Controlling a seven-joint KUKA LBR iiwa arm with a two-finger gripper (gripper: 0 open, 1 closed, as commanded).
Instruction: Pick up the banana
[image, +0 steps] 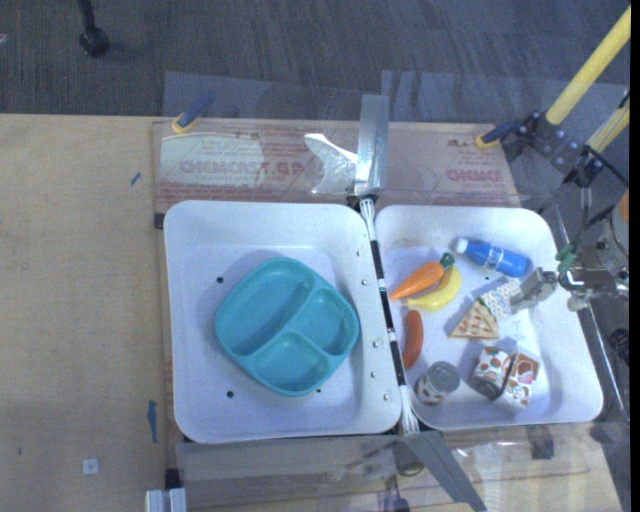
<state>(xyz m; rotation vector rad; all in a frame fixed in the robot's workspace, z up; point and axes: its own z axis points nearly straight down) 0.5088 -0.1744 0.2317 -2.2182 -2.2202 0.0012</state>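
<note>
Banana (443, 289) lies unlifted in the right bin (575, 395), touching the carrot (418, 280); my gripper (545, 283) sits near, jaw state impossible to tell.

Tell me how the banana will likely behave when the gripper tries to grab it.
The banana looks like a smooth toy, so it is probably stiff, light and somewhat slippery. Its curved shape may make it pivot or rock when nudged. The carrot lies against it, so that would likely shift too.

A teal plastic divided plate (287, 326) lies in the left white bin (190, 300); an orange toy carrot (418, 279), blue bottle (492, 256) and small tin can (437, 382) lie in the right white bin (570, 400).
</note>
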